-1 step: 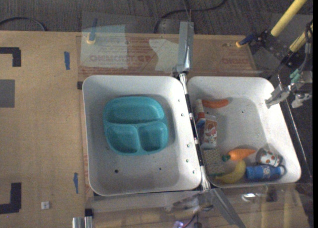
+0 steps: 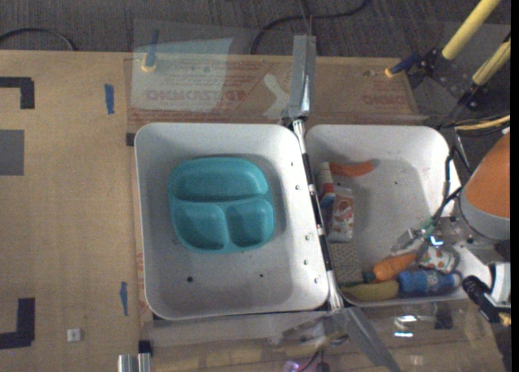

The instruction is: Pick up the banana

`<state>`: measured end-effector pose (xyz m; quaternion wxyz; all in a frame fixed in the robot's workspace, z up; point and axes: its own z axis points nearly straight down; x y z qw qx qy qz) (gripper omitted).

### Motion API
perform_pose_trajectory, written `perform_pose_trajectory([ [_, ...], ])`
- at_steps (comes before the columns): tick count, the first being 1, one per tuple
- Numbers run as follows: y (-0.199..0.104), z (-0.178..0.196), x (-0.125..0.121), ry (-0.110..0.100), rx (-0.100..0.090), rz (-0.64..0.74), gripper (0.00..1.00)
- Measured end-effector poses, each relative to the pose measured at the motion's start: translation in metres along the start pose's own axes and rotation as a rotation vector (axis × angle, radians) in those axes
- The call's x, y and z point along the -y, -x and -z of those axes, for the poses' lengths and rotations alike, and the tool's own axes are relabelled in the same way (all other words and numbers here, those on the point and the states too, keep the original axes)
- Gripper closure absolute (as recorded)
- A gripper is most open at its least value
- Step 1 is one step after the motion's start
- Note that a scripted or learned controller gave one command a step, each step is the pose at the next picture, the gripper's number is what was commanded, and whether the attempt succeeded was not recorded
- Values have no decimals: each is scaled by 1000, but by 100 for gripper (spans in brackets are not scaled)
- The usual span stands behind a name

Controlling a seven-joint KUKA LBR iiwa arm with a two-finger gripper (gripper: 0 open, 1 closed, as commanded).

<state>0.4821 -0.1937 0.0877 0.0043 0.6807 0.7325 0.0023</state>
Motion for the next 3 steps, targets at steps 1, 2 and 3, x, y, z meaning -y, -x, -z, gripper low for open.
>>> perform_pose_trajectory([
  [1, -39, -1, -93, 0, -1, 22, 0],
  [2, -36, 11, -94, 5, 5, 19, 100],
  [3, 19, -1, -149, -4, 0, -105, 100],
])
